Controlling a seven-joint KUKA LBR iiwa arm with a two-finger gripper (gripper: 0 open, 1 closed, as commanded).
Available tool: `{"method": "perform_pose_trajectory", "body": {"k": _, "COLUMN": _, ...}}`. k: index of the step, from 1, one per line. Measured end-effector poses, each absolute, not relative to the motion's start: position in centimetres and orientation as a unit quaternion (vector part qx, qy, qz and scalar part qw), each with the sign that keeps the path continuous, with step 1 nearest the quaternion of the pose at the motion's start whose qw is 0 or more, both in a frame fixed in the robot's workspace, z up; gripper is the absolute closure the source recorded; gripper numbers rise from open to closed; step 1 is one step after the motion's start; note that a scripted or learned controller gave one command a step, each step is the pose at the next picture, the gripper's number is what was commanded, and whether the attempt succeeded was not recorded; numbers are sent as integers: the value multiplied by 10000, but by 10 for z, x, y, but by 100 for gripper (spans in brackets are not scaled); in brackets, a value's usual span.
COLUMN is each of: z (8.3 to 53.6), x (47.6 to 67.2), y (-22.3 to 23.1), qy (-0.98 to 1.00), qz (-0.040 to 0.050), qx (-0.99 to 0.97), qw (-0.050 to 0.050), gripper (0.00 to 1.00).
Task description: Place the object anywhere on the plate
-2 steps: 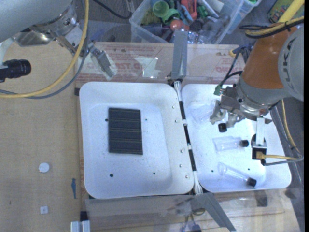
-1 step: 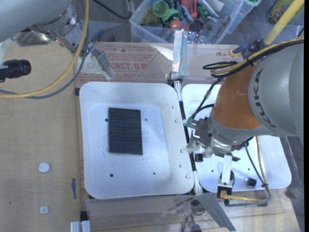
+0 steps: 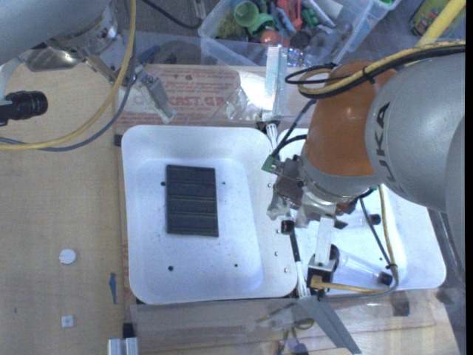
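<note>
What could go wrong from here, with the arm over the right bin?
The arm hides most of the right bin, so whether anything got picked is unverifiable. The dark ridged plate sits in the left bin, across the shared rims; a low carry might clip them. Loose cables near the wrist could snag.

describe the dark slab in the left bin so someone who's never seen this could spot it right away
Find the two shallow white bins side by side and take the left bin. Near its middle lies the dark slab, a flat charcoal rectangle with crosswise ridges. It is the one large dark shape on that white floor.
</note>
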State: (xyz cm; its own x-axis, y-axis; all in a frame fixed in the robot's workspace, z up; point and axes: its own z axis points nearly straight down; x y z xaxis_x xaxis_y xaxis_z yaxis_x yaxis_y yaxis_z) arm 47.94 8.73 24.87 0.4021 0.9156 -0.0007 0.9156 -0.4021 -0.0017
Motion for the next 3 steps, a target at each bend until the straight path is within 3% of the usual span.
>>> {"method": "perform_pose_trajectory", "body": {"k": 1, "z": 230, "x": 487, "y": 187, "qy": -5252, "qz": 2, "qx": -8510, "qw": -1, "gripper": 100}}
{"method": "perform_pose_trajectory", "body": {"k": 2, "z": 316, "x": 480, "y": 143, "qy": -6784, "qz": 1, "qx": -7347, "qw": -3, "gripper": 100}}
{"method": "perform_pose_trajectory", "body": {"k": 3, "z": 260, "x": 478, "y": 217, "qy": -6553, "qz": 19, "qx": -7554, "qw": 11, "gripper": 100}}
